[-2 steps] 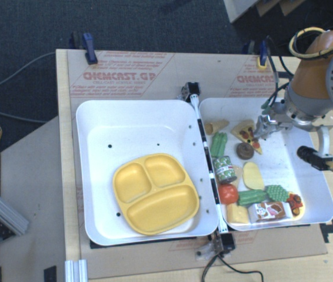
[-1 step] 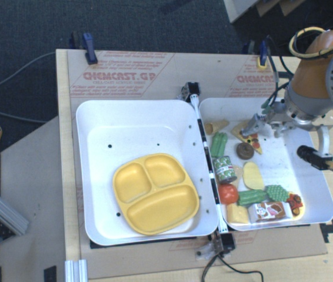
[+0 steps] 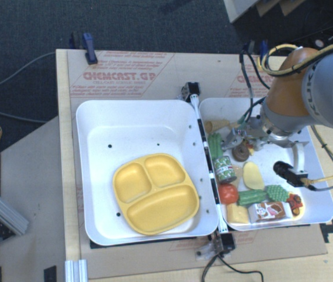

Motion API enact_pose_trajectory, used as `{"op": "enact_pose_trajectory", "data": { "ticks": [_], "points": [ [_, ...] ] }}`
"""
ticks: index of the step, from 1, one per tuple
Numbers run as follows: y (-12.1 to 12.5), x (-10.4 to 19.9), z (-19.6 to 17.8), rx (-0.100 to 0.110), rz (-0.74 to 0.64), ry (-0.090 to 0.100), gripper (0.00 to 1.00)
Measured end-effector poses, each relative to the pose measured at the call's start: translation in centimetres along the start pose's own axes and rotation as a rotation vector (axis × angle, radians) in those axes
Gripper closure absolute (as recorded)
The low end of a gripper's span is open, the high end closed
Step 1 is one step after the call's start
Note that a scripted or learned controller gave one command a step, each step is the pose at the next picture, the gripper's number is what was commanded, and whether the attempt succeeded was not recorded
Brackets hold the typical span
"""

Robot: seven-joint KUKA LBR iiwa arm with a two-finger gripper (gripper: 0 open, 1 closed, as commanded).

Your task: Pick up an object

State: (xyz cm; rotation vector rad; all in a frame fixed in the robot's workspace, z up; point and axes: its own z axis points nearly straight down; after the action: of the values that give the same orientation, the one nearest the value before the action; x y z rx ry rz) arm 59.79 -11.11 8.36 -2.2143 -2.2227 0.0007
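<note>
Gripper (image 3: 241, 141) low in right bin (image 3: 325, 201), above green can (image 3: 223, 168) lying lengthwise.

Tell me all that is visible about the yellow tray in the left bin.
The yellow tray looks like smooth plastic, with rounded corners and three compartments: two small ones at the far side, one large one near the camera. It lies flat, right way up, turned at a slant, in the near half of the left bin. Its compartments hold nothing. It touches only the bin's floor.

Single fixed overhead camera, tilted down at a slant, mid-distance; covers both shallow white plastic bins (image 3: 90, 175) on the brown cardboard-topped surface (image 3: 131, 75).
</note>
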Motion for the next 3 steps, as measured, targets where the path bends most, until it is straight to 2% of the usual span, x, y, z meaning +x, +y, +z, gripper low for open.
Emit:
{"op": "enact_pose_trajectory", "data": {
  "ticks": [1, 2, 3],
  "points": [
    [0.1, -0.3, -1.1, -0.004, 0.004, -0.003, 1.0],
    [-2.5, 2.4, -10.6, -0.009, 0.001, -0.003, 1.0],
    [-2.5, 2.3, -10.1, -0.004, 0.003, -0.003, 0.0]
  ]
}}
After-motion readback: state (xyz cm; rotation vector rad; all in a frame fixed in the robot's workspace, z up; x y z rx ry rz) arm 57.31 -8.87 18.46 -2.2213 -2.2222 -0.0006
